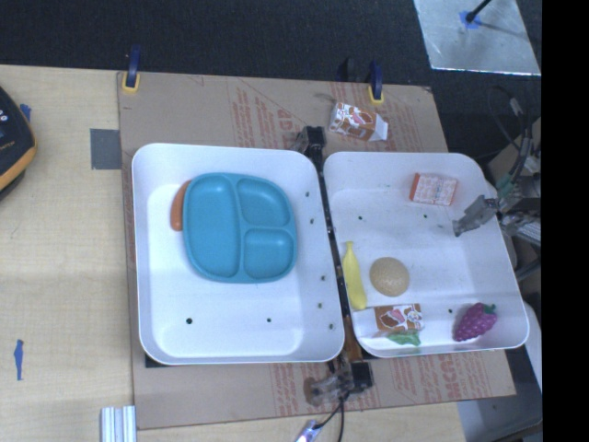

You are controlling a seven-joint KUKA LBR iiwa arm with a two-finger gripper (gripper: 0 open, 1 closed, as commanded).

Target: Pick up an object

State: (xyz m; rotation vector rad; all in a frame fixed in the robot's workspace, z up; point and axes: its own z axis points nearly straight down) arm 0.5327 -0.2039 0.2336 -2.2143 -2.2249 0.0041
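Jaws [465,225] hang near flat orange packet [433,189]

even bright overhead light, soft shadows, slight glare on white bins [230,343], pic a bit soft/low-res.

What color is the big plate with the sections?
Light blue. The sectioned plate shows best in the camera view, in the left bin.

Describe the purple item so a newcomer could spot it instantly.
Start at the right-hand white bin, the one without the blue divided plate. Go to its near right corner: the bunch of purple grapes lies there. It is the only purple, bumpy thing, right of a printed card and a tan round bun.
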